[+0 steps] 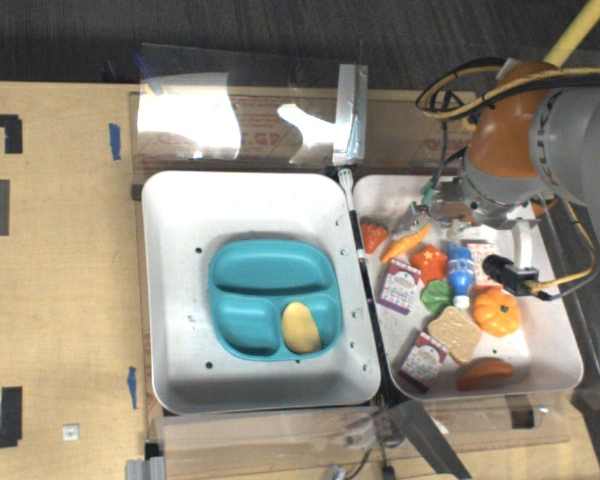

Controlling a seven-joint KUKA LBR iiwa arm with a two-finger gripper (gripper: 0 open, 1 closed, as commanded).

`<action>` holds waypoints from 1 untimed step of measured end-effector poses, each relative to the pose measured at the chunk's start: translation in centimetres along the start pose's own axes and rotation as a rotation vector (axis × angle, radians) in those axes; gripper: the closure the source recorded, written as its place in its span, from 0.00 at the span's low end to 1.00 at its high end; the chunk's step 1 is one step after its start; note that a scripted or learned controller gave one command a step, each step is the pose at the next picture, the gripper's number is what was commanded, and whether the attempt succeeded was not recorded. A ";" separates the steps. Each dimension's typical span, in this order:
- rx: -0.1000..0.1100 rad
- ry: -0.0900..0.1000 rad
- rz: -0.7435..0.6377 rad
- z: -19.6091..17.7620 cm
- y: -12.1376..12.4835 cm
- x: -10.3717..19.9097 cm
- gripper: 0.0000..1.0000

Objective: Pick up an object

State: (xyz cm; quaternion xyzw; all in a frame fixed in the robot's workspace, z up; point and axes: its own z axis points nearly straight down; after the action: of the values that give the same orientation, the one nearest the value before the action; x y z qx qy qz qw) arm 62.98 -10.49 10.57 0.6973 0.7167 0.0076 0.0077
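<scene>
You're at the approach step: the grey arm's gripper (442,206) hangs over the far end of the right shallow white plastic bin (565,353), above the clutter. Can't tell its opening or whether it has anything. Nearest candidates: slim orange carrot (408,243), glossy red tomato (431,263), ribbed orange pumpkin (496,310). Next move needs a clean descent onto one item. Smooth yellow potato (301,327) sits in the teal moulded tray (270,268), left bin.
</scene>
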 end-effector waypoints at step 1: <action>0.014 0.000 0.015 -8.3 1.7 2.8 0.00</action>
State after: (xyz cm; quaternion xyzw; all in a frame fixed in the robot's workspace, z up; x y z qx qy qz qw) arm 64.39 -7.63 18.87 0.7026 0.7116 0.0027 0.0028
